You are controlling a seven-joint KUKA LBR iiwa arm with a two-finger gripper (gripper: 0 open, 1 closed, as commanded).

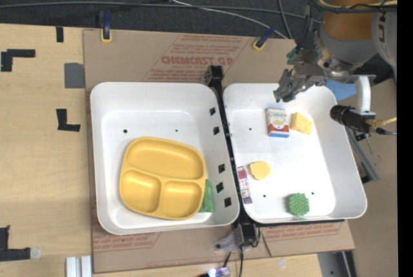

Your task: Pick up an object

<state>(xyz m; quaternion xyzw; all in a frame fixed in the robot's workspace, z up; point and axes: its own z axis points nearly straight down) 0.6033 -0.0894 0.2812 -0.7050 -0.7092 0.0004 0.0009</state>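
My gripper (284,93) hangs over the far edge of the right bin (335,159), just above and behind a small red, white and blue carton (278,121). Nothing shows between its fingers. A yellow cheese-like wedge (301,123) lies right of the carton. Nearer the front lie a round yellow piece (259,170) and a green knobbly object (298,204). A thin purple-and-white packet (243,183) rests against the right bin's left wall.
The left bin (103,140) holds a yellow three-compartment tray (162,177), with a green item (208,197) wedged beside its right edge. A black divider clamp (214,75) sits between the bins at the back. Cables cross the dark backdrop.
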